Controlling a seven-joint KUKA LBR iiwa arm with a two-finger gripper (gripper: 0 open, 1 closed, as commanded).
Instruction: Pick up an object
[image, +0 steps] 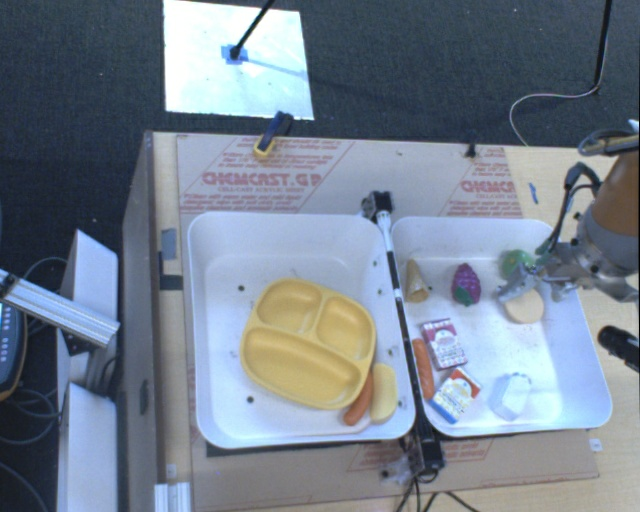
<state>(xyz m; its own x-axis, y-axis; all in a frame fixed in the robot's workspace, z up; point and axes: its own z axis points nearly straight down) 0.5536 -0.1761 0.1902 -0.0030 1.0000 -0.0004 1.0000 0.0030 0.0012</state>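
The gripper (526, 283) hangs low over the far right part of the right bin (480, 226). It sits between a green leafy toy (516, 261) and a tan round piece (526, 309), which lies just below it. I see nothing held in it. Further left in this bin lie a purple grape bunch (466, 284) and a tan cone (415, 281). Nearer the front are a pink carton (444, 343), an orange carrot (423, 368), a second small carton (455, 393) and a white cup (510, 396).
The left bin (290, 222) holds a yellow divided plate (308, 343), an orange sausage-shaped toy (360, 401) and a pale yellow piece (383, 391). A black bar (395, 290) runs along the seam between the bins. The arm's grey body (612, 215) stands over the right bin's right edge.
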